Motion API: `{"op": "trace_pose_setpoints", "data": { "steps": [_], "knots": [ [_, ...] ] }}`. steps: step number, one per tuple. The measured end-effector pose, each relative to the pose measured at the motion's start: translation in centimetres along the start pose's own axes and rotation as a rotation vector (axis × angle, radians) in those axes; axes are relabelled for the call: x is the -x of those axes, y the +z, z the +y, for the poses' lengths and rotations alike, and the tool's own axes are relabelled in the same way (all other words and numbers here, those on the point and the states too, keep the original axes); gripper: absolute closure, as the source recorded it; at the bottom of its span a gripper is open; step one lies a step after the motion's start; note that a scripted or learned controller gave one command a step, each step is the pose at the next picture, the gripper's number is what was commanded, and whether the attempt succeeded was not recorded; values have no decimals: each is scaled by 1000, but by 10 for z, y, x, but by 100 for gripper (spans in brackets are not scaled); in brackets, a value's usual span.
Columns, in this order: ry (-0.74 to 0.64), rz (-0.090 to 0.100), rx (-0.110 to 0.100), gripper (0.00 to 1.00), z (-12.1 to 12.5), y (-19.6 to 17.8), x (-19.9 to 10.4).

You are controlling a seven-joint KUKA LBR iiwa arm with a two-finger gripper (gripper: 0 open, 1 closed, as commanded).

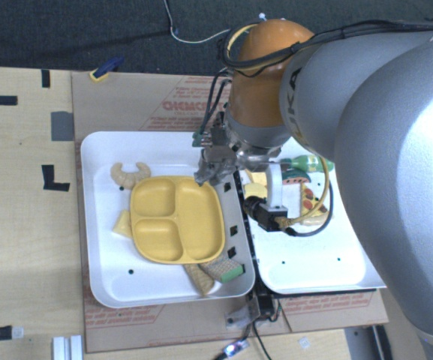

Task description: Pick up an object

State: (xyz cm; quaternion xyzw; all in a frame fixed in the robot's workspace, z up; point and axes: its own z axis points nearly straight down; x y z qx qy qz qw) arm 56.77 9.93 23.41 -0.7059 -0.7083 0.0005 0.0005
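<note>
I cannot tell my gripper (pixel 210 169) state; the yellow plate (pixel 177 220) just below looks light, stiff, slippery; take its rim.

A yellow divided plate (pixel 177 220) fills the middle of the left bin (pixel 96 201), leaving bare white floor along the bin's left wall and near-left corner. A tan curved piece (pixel 128 173) sits just beyond the plate's far-left edge; a woven item with a green tag (pixel 214 274) blocks the near-right corner. The arm (pixel 336 96) and claw (pixel 214 163) hang over the shared wall, covering much of the right bin (pixel 321 272), whose near floor lies open.
</note>
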Motion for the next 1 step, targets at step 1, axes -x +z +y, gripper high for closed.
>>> {"op": "trace_pose_setpoints", "data": {
  "steps": [1],
  "knots": [
    [2,-1,-1,100,0,1,-3]
  ]
}}
